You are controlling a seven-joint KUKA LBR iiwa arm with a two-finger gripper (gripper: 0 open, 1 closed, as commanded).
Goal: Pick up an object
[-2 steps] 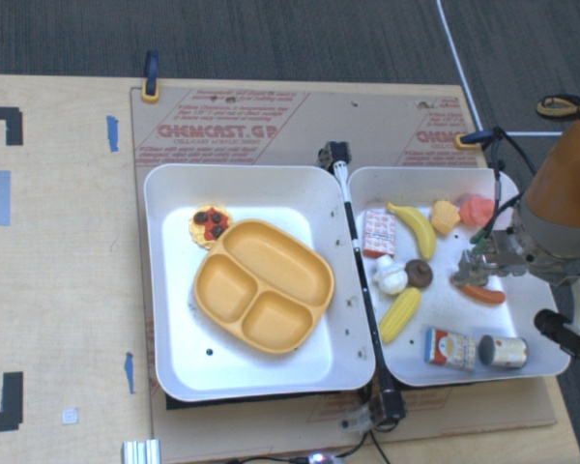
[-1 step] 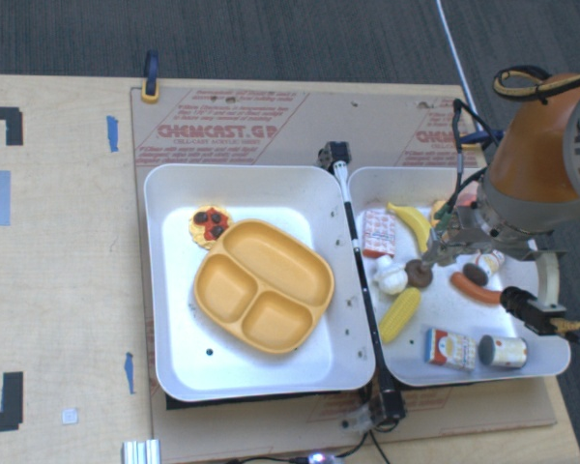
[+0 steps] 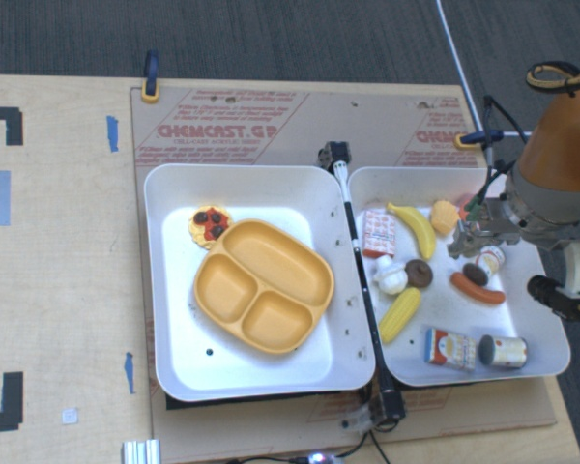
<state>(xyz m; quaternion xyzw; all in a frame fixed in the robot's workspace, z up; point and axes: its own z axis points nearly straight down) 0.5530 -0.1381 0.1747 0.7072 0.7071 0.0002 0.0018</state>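
Toys fill the right bin (image 3: 551,356), and from where I stand any of them could be the pick: a banana (image 3: 415,228), a corn cob (image 3: 400,314), a sausage (image 3: 479,290), a brown round piece (image 3: 420,275), a white garlic-looking piece (image 3: 391,279), a red-and-white packet (image 3: 378,234), a small can (image 3: 464,349) lying on its side at the near edge, and an orange lump (image 3: 445,217) at the far side.

The gripper (image 3: 480,241) hangs over the right part of that bin, just above a small white piece with a red rim (image 3: 490,258), beside the sausage. Whether its fingers are spread or closed I cannot tell from this angle, and I see nothing clearly caught between them.

All of these look like hollow plastic play food, so I would judge them light and stiff, smooth enough to squirt out of a pinch. The sausage seems the nearest sensible target: take it across its narrow middle, not the rounded ends. The banana and corn would want the same crosswise hold. The can looks likely to roll if nudged.

The left bin (image 3: 164,259) holds a yellow divided plate (image 3: 263,286) and a little tart (image 3: 210,225), well apart from the arm.
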